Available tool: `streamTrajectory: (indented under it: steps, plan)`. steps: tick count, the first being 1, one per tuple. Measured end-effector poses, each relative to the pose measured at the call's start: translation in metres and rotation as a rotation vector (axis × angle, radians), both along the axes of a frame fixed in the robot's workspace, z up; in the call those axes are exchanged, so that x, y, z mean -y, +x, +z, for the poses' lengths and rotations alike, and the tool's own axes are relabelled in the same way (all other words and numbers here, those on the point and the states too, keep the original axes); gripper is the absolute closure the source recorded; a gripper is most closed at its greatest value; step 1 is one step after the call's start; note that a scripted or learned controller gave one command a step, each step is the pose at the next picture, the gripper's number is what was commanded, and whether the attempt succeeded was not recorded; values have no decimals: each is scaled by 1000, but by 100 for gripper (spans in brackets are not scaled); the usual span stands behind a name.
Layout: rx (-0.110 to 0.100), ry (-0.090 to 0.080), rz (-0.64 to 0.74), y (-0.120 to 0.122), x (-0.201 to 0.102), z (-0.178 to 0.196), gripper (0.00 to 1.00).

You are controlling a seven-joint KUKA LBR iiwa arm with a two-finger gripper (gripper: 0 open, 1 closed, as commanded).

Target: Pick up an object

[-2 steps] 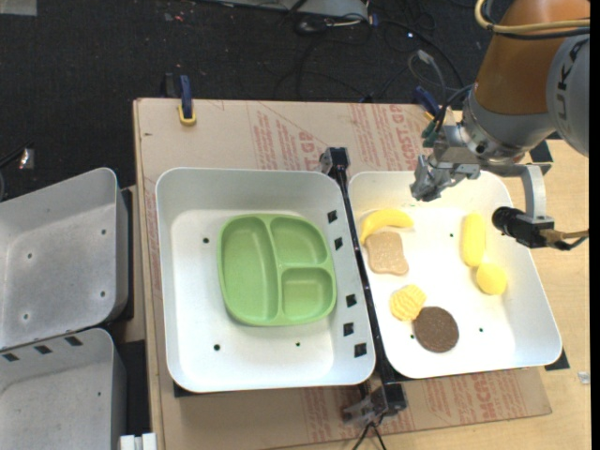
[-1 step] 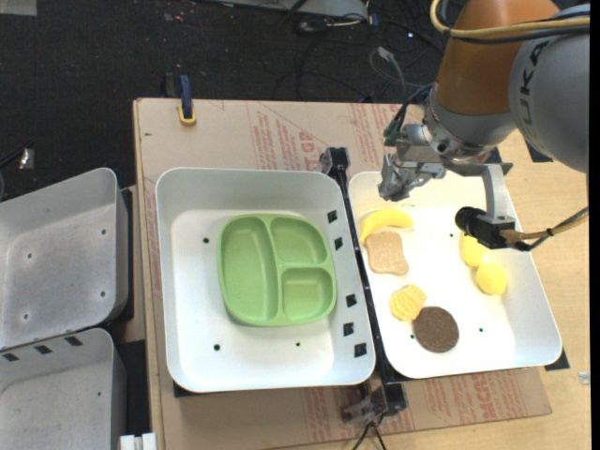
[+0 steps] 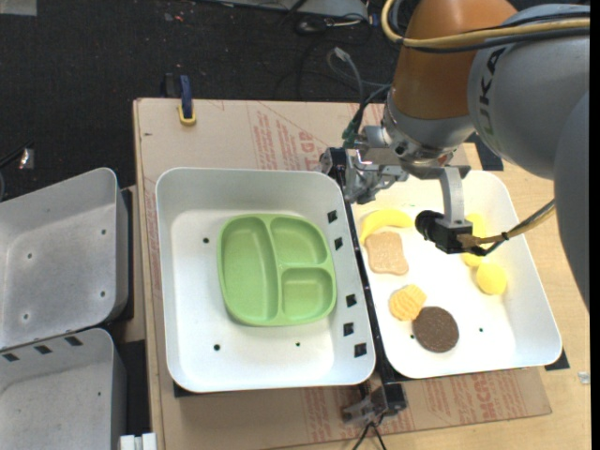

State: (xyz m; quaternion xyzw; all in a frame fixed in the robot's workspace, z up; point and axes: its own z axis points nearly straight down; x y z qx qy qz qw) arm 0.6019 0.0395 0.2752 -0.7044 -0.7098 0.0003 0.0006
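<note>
One yellow piece [image 3: 386, 220] sits just beside our claw [image 3: 364, 174]; how wide it's open, we cannot tell. Approach step: next we line up over that piece and descend.

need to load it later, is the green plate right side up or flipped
Right side up: the green plate lies in the left bin, its three hollow compartments facing up.
</note>
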Motion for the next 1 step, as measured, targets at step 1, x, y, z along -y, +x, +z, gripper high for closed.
streamTrajectory:
  steps: [1]
  plan:
    - [0, 0, -1, 6, -51, -16, 100]
